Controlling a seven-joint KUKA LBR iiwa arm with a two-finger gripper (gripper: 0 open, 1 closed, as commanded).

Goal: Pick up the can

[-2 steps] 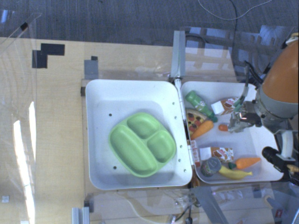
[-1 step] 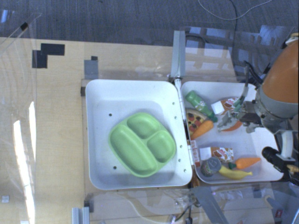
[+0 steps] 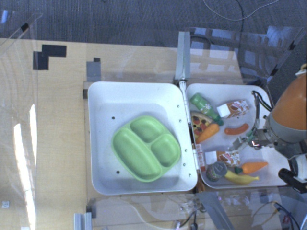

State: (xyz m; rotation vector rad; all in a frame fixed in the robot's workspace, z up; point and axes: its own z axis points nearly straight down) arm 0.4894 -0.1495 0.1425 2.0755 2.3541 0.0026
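Pincer (image 3: 238, 148) state I cannot tell; it is hanging low over the right bin (image 3: 261, 91), at about 3 o'clock of the view, under the grey arm (image 3: 288, 128) with the orange band.

Wooden bench (image 3: 57, 143) is filling the lower part, and dark carpet (image 3: 120, 13) is lying at 12 o'clock. Left bin (image 3: 100, 128) is carrying a green divided plate (image 3: 146, 148) near its centre, with free white floor all around it. Right bin is crowded: a green bottle (image 3: 204, 104), a small carton (image 3: 235, 108), a pizza slice toy (image 3: 200, 122), a sausage (image 3: 236, 129), two carrots (image 3: 207, 133) and a banana (image 3: 241, 178).

Can (image 3: 217, 170) is lying at 7 o'clock in the right bin, near the front rim, touching the banana. Pincer is hovering just beside it, toward 1 o'clock.
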